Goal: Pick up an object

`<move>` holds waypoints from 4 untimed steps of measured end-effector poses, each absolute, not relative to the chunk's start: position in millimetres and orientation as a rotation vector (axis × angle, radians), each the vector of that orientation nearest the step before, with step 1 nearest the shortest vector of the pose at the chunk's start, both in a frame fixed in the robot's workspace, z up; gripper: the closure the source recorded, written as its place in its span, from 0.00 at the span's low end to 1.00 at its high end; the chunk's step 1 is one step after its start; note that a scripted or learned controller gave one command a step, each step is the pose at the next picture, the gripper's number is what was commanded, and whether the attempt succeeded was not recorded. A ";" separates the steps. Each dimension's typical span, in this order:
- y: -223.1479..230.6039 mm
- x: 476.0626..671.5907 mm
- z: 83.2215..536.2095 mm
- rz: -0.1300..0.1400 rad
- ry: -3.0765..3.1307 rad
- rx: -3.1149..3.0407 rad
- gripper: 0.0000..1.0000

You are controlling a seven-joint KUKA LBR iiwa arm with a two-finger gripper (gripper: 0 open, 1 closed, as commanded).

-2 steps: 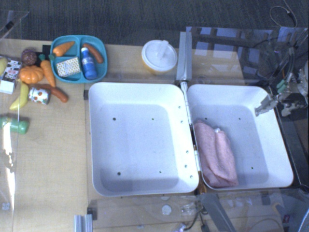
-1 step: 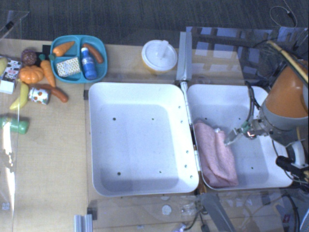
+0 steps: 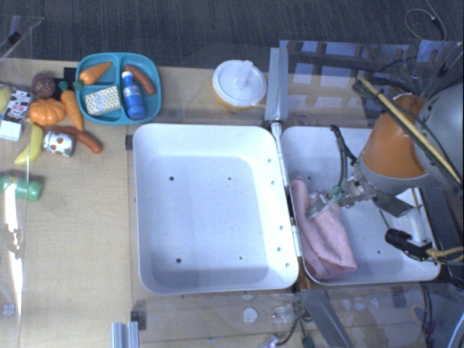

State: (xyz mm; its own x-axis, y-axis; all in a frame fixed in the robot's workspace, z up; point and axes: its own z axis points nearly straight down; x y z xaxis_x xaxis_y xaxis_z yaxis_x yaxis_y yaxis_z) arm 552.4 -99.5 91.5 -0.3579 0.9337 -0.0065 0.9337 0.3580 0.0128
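Your gripper [image 3: 324,204] is down in the right bin [image 3: 377,259], at the upper edge of the pink cloth [image 3: 326,238] lying along that bin's left wall. You cannot tell how it stands there, spread or pinched. The left bin [image 3: 206,209] sits just beside on the surface [image 3: 65,252].

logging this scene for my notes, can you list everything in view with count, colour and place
bins: 2, white, side by side mid bench
cloth: 1, pink, left side of right bin
divided plate: 1, blue, far left, holding toy food and a blue bottle
loose toy food: several pieces, orange, yellow, brown, left of the plate
lidded cup: 1, white over yellow, behind left bin
green toy: 1, left edge
arm: 1, grey and orange, over right bin
pincer: 1, at the cloth
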 end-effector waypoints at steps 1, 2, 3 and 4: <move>-102.6 563.4 91.4 0.016 2.338 2.081 0.00; -87.0 583.8 91.6 0.014 2.389 2.018 0.00; -94.1 631.6 91.3 0.014 2.342 2.073 0.00; -104.7 593.1 91.5 0.015 2.336 2.081 0.00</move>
State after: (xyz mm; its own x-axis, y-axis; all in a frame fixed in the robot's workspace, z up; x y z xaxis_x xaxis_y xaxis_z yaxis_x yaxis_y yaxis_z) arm 593.1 -104.7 91.5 -0.1151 0.9934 -0.0028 0.9932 0.1151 0.0156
